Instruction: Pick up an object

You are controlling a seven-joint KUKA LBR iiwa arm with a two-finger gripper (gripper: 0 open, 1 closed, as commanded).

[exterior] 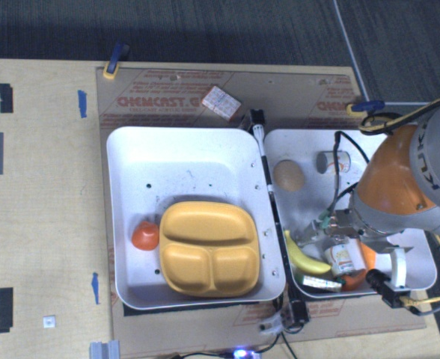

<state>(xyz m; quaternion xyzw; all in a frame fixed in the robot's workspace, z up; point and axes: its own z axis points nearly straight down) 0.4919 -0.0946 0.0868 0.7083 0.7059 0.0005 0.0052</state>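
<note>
**Desk:** What have you got on your feed?

**Me:** My arm [399, 178] reaches in from the right and hangs low over the right bin [298, 144]. I see the pincer [338, 234] down among the clutter at the near side of that bin, but I cannot tell how it is set; the wrist blocks my look.

**Desk:** What lies under it?

**Me:** A banana [304, 256] just left of the pincer, and a small bottle with a white label [343, 259] right beneath it, beside something orange [367, 256]. A dark marker [319, 283] lies along the near wall. Farther back I see a tan ball [288, 175] and a small grey can [329, 161].

**Desk:** And the left bin [130, 155]?

**Me:** A yellow divided tray [209, 247] sits upside down there, with a small red-orange fruit [146, 235] touching its left edge. Both bins rest on the counter [40, 200].
</note>
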